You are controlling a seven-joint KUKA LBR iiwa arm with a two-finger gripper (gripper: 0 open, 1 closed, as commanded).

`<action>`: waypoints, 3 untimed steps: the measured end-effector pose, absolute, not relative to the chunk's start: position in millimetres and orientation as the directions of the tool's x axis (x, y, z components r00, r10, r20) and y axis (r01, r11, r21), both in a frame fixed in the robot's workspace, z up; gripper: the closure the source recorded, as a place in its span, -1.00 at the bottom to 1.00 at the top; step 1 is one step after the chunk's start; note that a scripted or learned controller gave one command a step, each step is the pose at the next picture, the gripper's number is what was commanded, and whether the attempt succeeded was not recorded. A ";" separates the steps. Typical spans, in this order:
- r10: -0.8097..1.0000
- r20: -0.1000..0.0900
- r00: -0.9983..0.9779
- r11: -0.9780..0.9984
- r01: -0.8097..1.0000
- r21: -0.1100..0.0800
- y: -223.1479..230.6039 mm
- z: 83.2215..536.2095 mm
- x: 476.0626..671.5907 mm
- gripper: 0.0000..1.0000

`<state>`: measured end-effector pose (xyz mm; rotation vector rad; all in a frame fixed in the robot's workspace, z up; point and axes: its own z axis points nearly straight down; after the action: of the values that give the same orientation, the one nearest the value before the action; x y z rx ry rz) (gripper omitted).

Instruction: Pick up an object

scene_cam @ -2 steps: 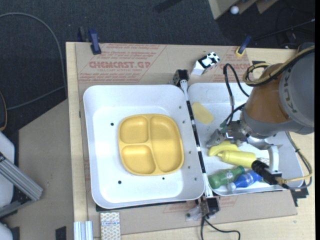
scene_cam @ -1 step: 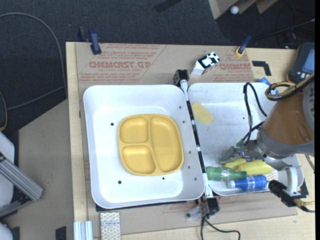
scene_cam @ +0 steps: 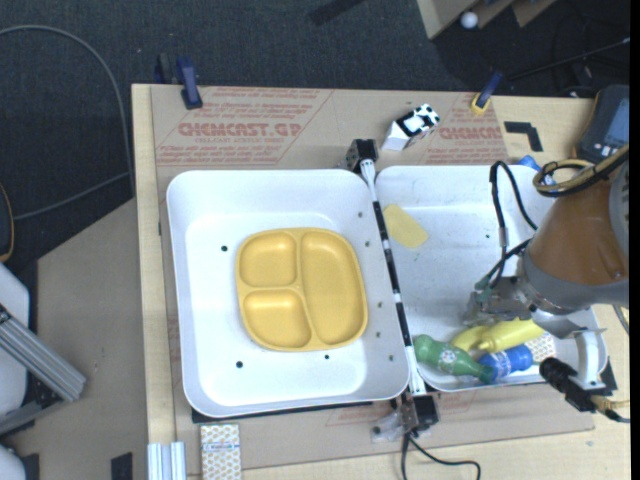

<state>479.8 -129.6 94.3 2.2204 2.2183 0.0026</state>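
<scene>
1. Presently, a yellow banana-shaped toy (scene_cam: 492,335) lies at the near edge of the right bin (scene_cam: 450,193), touching a green bottle-shaped item (scene_cam: 445,356) and a blue one (scene_cam: 507,362) in a tight cluster.
2. The gripper (scene_cam: 487,303) sits just beside and above that cluster, at the yellow toy's far side; whether it is spread or pressed together cannot be told.
3. Judgement: the step in hand is the approach. Done well, the descent centres on one item, most likely the yellow toy on top, clear of the bin wall.
4. A pale yellow flat piece (scene_cam: 405,226) lies well apart, toward the bin's far left corner.
5. The left bin (scene_cam: 200,208) holds a yellow divided plate (scene_cam: 301,289).
</scene>
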 end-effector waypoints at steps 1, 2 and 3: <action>1.000 -0.001 0.001 -0.001 1.000 0.002 -173.1 228.7 491.8 1.00; 1.000 -0.001 -0.001 0.001 1.000 0.002 -151.9 246.1 558.0 1.00; 1.000 -0.001 -0.001 0.001 1.000 0.002 -152.1 245.8 557.8 -1.00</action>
<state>557.8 -152.1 245.8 2.2184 2.2216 0.0002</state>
